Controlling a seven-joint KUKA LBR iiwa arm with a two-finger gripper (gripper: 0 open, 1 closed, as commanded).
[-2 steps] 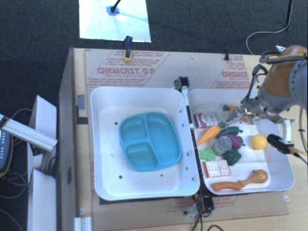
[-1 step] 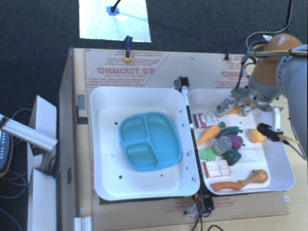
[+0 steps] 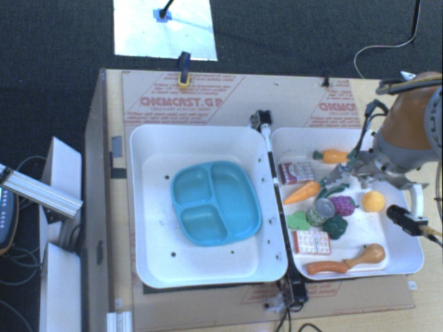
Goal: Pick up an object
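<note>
**Right bin, toy food lot: arm over the middle, nothing seen in its grasp**

Gripper [image 3: 337, 185]: low over the middle of the right bin [image 3: 415, 258], reaching in from the bin's right edge; how wide the jaws stand cannot be told from this slant, and no item shows between them.

Nearest items, likely candidates: carrot [image 3: 302, 192], lying aslant near the bin's left wall, tapered, stiff and smooth, judged light and apt to roll, best taken across its thick end; silver can [image 3: 324, 208], just beside the gripper, rigid and round, probably slippery, best taken across its sides; purple grapes [image 3: 343, 204], touching the can's right, knobbly, likely easy to pinch.

Other contents: green leaf piece [image 3: 299, 220] by the left wall; dark green vegetable [image 3: 336, 227]; yellow lemon [image 3: 373, 201] toward the right edge; orange piece [image 3: 333, 155] at the far edge; two printed cartons, one [image 3: 295, 171] near the far left corner, one [image 3: 311, 241] toward the near edge; hot dog [image 3: 327, 268] and wooden spoon-like piece [image 3: 365, 256] along the near edge.

Left bin [image 3: 156, 154]: holds a blue divided tray [image 3: 215, 203], centred.
</note>
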